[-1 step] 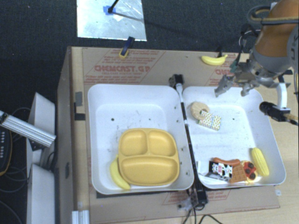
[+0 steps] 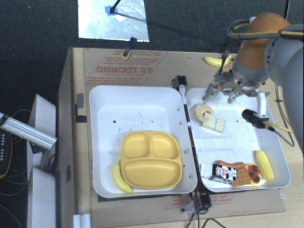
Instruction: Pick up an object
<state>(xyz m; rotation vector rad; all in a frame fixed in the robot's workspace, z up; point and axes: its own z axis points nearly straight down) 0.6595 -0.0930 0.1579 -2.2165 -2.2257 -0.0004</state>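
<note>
While the gripper (image 2: 220, 95) hangs over the 12 o'clock rim of the right bin (image 2: 237, 139), its claw is spread open with nothing between the fingers.

Nearest pick candidates sit at about 7 o'clock from the claw, apart from it:
- tan round piece (image 2: 202, 111) at the bin's 10 o'clock, close to the divider
- patterned block (image 2: 214, 123) touching the tan piece at its 4 o'clock

Rest of the right bin:
- yellow corn-like piece (image 2: 264, 164) at 4 o'clock
- clump of toy food (image 2: 237, 173) on the 6 o'clock rim, orange, red and black-and-white parts, can't tell them apart

The left bin (image 2: 128, 110) has a yellow divided plate (image 2: 151, 158) at 6 o'clock, with a banana (image 2: 119, 177) tucked against the plate's 8 o'clock edge. A second banana (image 2: 213, 60) lies on the bench at 12 o'clock from the claw, outside both bins.
</note>
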